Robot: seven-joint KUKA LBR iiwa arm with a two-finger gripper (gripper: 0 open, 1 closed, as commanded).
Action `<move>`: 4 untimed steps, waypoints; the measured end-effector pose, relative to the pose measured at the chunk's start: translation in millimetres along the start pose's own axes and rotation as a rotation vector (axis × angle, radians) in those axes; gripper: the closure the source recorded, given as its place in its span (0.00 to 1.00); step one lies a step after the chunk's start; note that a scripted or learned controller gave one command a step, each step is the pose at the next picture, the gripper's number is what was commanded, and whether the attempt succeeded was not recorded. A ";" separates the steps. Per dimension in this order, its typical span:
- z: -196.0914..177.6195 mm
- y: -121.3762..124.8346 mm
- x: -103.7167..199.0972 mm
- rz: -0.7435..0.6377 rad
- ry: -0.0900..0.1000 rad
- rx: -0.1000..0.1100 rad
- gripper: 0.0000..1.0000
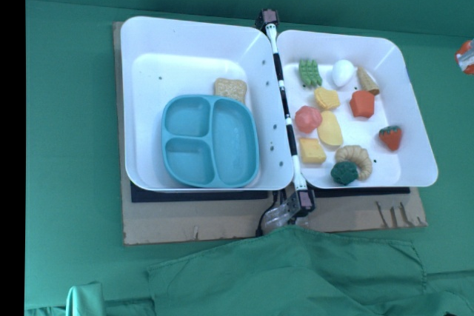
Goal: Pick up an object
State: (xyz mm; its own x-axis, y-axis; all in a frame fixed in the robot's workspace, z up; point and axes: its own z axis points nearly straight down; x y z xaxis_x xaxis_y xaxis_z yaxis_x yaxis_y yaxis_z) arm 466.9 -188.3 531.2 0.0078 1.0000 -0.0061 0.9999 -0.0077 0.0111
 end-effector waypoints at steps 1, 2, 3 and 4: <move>37.7 -0.6 1.7 -0.003 0.005 0.012 1.00; 74.1 -0.9 1.6 -0.003 0.005 0.012 1.00; 89.4 -0.8 1.6 -0.003 0.004 0.009 1.00; 44.6 -0.1 2.5 -0.005 0.002 0.001 1.00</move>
State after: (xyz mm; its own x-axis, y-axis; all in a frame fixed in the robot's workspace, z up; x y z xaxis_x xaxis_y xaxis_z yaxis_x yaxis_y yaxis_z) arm 467.3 -186.1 486.6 0.0030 1.0000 -0.0042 0.9999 -0.0029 0.0099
